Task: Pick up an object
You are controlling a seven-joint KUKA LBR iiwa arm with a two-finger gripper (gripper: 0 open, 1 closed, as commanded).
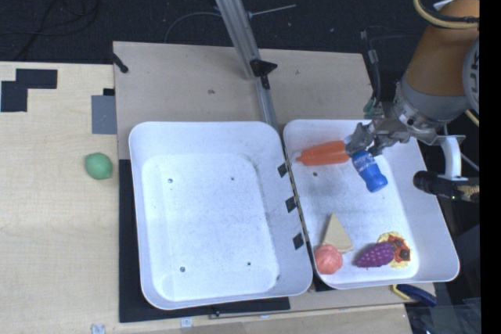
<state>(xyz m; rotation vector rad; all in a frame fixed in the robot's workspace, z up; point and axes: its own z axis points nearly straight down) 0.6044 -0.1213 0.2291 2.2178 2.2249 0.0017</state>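
Near edge of the right bin (438,266): pink ball (328,259), purple grapes (377,253), tan wedge (337,233), all loose, likely dropped at random. Farther back, the gripper (366,143) sits between orange carrot (322,154) and blue bottle (369,171) (bottle seemingly lifted, clamped between its fingers).

Green ball (99,166) on the bench left of the bins, aluminium rail (239,27) behind.
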